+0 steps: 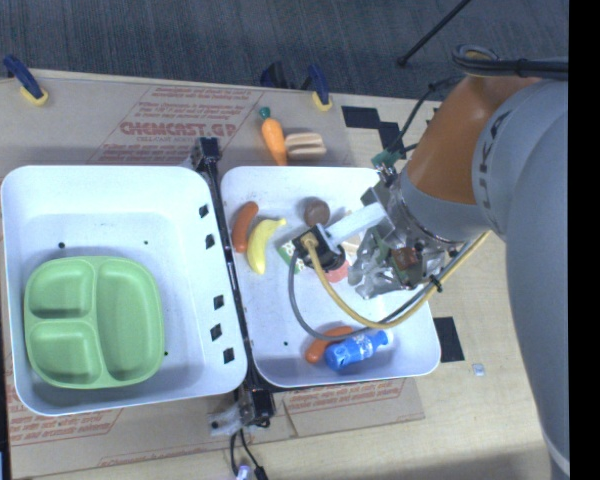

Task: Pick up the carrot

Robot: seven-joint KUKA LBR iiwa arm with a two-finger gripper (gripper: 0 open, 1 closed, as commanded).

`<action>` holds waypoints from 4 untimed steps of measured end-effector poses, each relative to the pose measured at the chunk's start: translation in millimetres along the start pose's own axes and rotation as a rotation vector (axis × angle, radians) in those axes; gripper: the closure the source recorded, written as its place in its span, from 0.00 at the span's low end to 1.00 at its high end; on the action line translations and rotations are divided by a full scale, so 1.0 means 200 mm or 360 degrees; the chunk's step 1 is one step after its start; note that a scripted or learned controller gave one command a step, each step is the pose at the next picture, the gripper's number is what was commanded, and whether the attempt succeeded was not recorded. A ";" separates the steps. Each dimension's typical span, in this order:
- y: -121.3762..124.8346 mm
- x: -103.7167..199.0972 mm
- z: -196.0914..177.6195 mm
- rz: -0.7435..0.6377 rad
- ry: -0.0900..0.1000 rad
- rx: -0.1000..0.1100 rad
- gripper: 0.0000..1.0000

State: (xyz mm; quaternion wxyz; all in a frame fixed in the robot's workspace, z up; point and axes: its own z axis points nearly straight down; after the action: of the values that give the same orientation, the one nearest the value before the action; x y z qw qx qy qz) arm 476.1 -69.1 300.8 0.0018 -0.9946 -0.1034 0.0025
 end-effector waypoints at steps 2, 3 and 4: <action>-0.05 0.16 -0.08 0.0003 -0.0001 0.0000 1.00; -0.06 0.04 -0.23 -0.0019 0.0003 -0.0001 1.00; -0.31 0.06 -0.11 -0.0062 0.0000 -0.0003 1.00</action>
State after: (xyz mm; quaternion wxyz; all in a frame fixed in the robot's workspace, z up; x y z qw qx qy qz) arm 476.1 -6.1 322.4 0.0009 -0.9924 -0.1227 0.0025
